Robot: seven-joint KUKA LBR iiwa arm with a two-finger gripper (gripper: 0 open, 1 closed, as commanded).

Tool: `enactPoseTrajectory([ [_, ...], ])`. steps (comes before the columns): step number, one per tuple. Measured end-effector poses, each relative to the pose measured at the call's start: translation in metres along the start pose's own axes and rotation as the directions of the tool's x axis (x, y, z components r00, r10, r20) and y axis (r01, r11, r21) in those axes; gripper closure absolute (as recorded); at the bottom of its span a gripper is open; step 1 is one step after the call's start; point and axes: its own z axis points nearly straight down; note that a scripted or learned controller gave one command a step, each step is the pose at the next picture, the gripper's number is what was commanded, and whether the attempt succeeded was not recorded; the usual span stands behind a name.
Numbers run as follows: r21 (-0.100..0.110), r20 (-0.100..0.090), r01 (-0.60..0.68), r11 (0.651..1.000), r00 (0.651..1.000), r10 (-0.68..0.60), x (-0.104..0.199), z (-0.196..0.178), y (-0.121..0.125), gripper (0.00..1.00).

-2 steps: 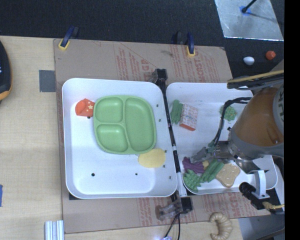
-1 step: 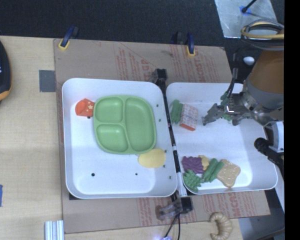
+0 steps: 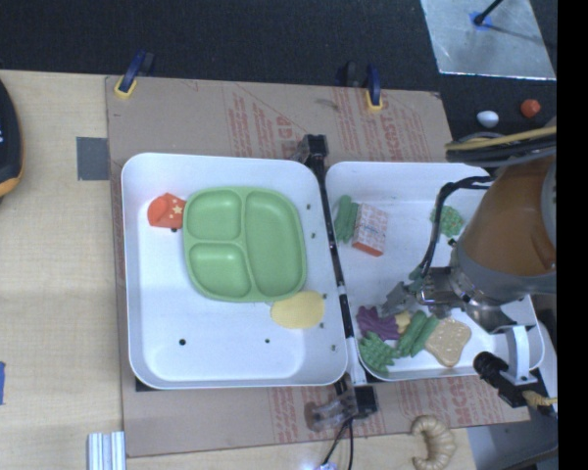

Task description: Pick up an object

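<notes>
The arm (image 3: pixel 510 233) reaches into the bin (image 3: pixel 412 179) that holds the small toys. The gripper (image 3: pixel 416 300) hangs low over the pile, just beside the toast (image 3: pixel 448 341), on the side that faces the back of the bin.

Close by the toast lie a green bean pod (image 3: pixel 413 334), a purple toy (image 3: pixel 375 318) and a small yellow bit (image 3: pixel 402 319). The bean pod touches the toast. The purple toy is just past the pod. Another green toy (image 3: pixel 375 352) sits near the toast, by the front wall of the bin. Far from the toast, at the back of the bin, are a clear packet (image 3: pixel 370 231) and 2 more green toys.

The job is to pick up 1 thing. Any toy will do, and I think the closest ones are the bean pod and the purple toy. They are packed tight, so that is the hard part. To do it well, the gripper should go straight down on 1 toy only, with space on both sides of it. It should close gently and lift slowly. If it lands between 2 toys, it may push them apart and catch nothing.

I cannot tell if the gripper is open or closed. It is small, grey and partly hidden by the arm. I cannot see any toy held in it.
</notes>
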Motion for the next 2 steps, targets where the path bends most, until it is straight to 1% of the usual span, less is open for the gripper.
enactPoseTrajectory([
  [1,-0.013,0.01,-0.01,1.0,1.0,0.011,-0.123,0.033,0.003,0.0],
  [2,-0.031,0.007,0.007,0.999,1.0,-0.007,-0.083,-0.113,0.06,0.0],
])
